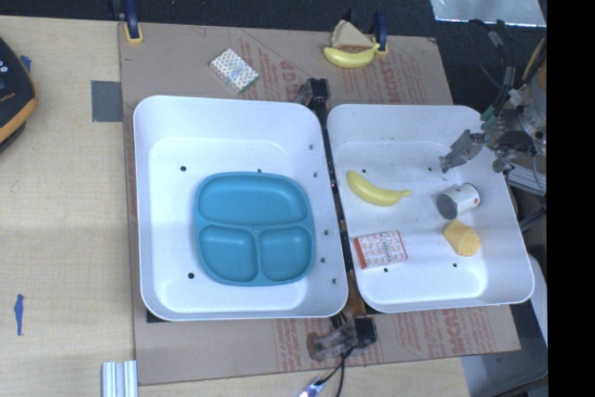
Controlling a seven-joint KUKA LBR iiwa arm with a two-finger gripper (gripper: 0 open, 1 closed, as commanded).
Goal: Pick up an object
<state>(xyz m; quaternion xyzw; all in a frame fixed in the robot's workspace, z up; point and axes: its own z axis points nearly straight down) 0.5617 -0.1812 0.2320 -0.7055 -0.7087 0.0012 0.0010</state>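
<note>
Grey gripper point(462, 147) is hovering near the right bin's point(521, 288) far edge, fingers spread and gripping nothing; the nearest object, a small cylinder point(457, 200), is lying just below, so picking is not yet done

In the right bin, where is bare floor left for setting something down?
Bare floor: the right bin's front strip below the card, and its back-left corner above the banana. Crowded at right: gripper, cylinder, yellow lump.
</note>
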